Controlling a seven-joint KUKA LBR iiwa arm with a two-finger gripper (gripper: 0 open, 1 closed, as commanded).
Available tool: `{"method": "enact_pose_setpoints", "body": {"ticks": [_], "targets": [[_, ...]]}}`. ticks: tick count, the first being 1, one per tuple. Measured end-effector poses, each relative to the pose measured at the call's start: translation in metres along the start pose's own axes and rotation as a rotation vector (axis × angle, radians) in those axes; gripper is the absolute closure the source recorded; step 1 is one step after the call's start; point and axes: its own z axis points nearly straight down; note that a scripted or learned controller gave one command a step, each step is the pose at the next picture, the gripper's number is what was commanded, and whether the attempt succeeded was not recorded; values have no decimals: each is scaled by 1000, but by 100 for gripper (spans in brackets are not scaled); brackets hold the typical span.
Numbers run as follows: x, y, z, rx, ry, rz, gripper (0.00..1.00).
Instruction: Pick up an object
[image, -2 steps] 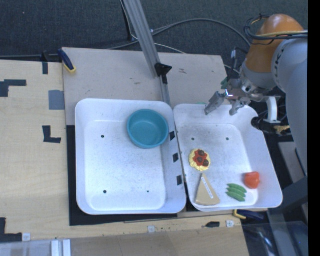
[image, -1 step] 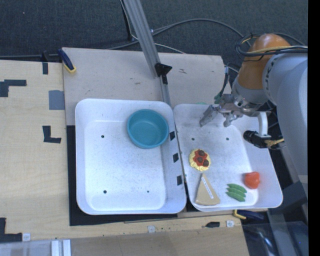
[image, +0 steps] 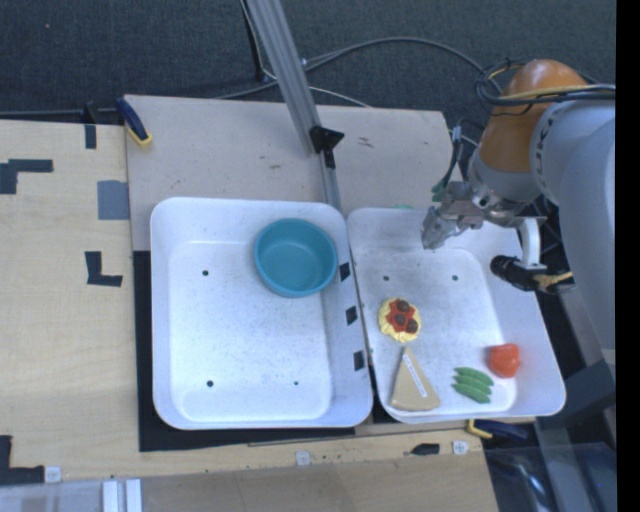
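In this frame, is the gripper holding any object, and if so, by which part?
Nothing is held. The gripper hangs over bare floor near the far end of the right bin, apart from the toys at its near end.

**My gripper over the right bin**

My gripper (image: 436, 236) hangs above the far part of the right bin (image: 455, 285). In this bin lie a yellow tart (image: 400, 319), a sandwich wedge (image: 411, 385), green peas (image: 473, 384) and a red tomato (image: 505, 359). The left bin (image: 215, 330) holds a blue bowl (image: 295, 257).
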Motion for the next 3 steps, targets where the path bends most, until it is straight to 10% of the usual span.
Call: {"method": "enact_pose_setpoints", "body": {"ticks": [3], "targets": [[8, -3, -161, -5, -1, 1, 100]]}}
